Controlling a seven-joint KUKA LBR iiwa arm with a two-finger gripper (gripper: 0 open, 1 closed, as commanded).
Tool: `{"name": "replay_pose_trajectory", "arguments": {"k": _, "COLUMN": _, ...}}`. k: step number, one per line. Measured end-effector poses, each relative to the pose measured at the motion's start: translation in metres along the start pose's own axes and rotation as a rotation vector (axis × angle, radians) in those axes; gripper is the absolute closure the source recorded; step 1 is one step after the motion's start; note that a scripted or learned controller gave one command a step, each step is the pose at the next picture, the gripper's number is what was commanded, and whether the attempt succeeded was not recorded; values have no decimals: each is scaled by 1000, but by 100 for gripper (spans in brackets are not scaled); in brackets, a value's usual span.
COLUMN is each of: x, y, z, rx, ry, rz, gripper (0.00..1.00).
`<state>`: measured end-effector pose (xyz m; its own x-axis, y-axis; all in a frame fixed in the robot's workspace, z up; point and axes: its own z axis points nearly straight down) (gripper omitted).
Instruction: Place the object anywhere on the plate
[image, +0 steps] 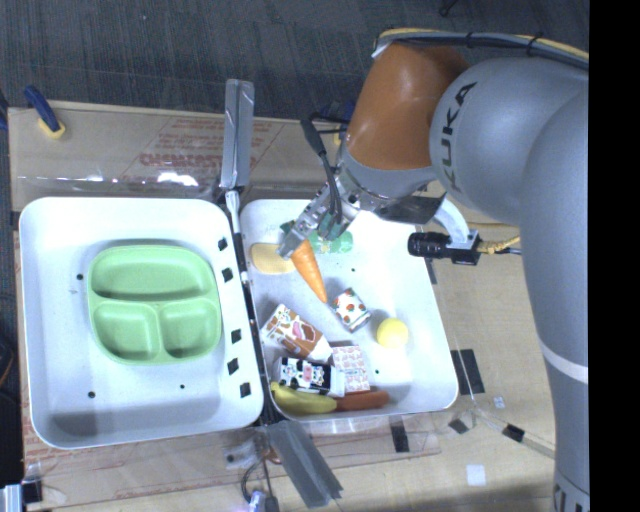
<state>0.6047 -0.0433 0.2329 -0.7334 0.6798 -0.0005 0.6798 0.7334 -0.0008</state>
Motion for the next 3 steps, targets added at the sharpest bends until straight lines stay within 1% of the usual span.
{"name": "replay_pose_trajectory", "arguments": {"k": 1, "x": 76, "y": 18, "z": 13, "rx": 4, "ry": 4, "rz": 301, "gripper": 100}}
{"name": "replay_pose_trajectory", "arguments": {"k": 2, "x": 117, "y": 64, "z": 36, "rx": 3, "ry": 3, "rz": 85, "gripper": 100}}
{"name": "replay_pose_trajectory", "arguments": {"k": 3, "x": 116, "y": 64, "z": 36, "rx": 3, "ry": 3, "rz": 85, "gripper": 0}}
